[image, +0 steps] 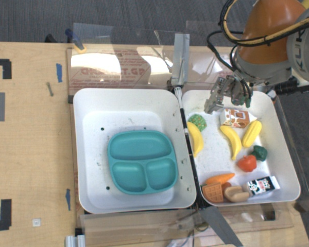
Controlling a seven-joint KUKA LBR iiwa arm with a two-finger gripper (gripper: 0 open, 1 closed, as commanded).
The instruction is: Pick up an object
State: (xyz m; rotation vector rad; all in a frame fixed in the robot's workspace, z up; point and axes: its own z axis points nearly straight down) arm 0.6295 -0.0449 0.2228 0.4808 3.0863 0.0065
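Note:
My gripper (225, 101) hangs over the far end of the right bin (286, 169), open, with nothing between its fingers. Just below it lies a white and orange box (235, 118), with a green broccoli piece (197, 121) to its left. Toy food fills the bin: a yellow banana (195, 139) by the left wall, a second banana (232, 141), a yellow corn-like piece (251, 131), a red fruit (247, 163), a dark green piece (259, 152), an orange carrot (220, 178), a waffle (212, 192), a tan bun (236, 193) and a black and white carton (261, 185).
The left bin (87, 138) holds a teal divided plate (142, 161). A grey upright post (181, 60) stands behind the divider between the bins. The arm's orange band (273, 17) looms above the right bin's far corner.

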